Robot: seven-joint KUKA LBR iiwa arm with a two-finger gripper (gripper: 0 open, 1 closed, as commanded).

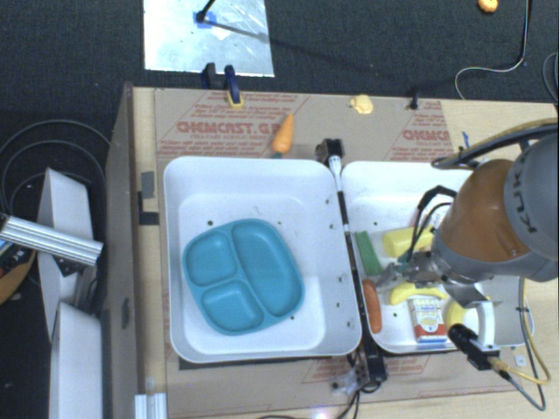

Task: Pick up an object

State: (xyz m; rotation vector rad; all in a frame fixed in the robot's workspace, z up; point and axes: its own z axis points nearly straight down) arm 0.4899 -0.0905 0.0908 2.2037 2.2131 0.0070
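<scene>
A: Start at the near edge. What lies in the right bin (384,190)?

B: Closest to us, a small white carton (426,316) with a red and orange label, and an orange sausage-shaped piece (373,307) by the divider. Just behind those sit a yellow banana-like item (409,293), a green stick (366,252) and another yellow piece (398,240).

A: And the gripper (403,273)?

B: Low over that pile, between the two yellow pieces. I cannot tell whether the fingers are spread or pressed together; the wrist hides them.

A: So nothing is picked yet?

B: I judge not. Every item looks to be lying in the bin. The grasp and lift remain.

A: Farther back?

B: The left bin (253,175) holds a blue divided plate (242,274); beyond it an orange carrot (282,134) lies on the worktop (349,125).
</scene>
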